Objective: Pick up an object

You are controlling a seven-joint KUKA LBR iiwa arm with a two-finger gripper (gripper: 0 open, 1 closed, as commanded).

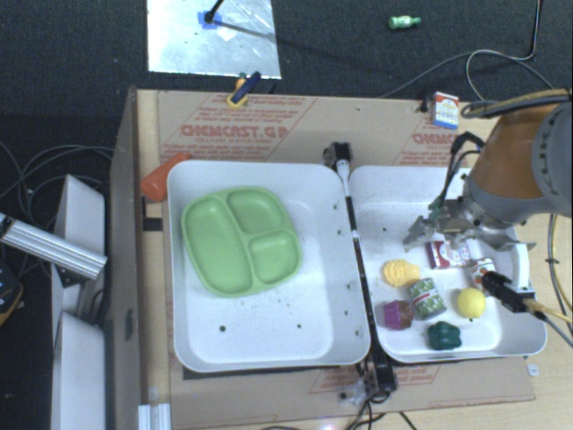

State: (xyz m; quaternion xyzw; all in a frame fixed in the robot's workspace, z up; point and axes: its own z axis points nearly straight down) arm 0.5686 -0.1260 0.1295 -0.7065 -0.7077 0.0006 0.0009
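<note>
Nearest my camera, at the front of the right bin [528,330], sits a dark green toy [442,335], with a purple piece [397,313] and a small printed can [426,298] just behind it, a yellow lemon-like ball [471,303] to their right and a yellow corn-like piece [401,271] a little further back. Any of these would serve as the object to pick up, and all lie clustered in the front half of that bin. A red and white packet [442,254] lies just behind the can, right under the pincer [448,233], which hangs low over the middle of the bin on the grey arm [524,164]; from this slant I cannot tell how far it is open, and I see nothing between its tips, so I would not call anything held. My judgement is that the step in hand is the descent onto a target. To do it well I would centre on one item with free space on two sides, since the can, purple piece and corn sit close enough to be nudged together; the lemon or the green toy look more isolated, and the flat packet may be hard to get under. The left bin [206,339] holds a green divided plate [240,240], well apart from the work. Both bins rest on the counter [269,124], with a small carton [445,110] near its back edge.
</note>
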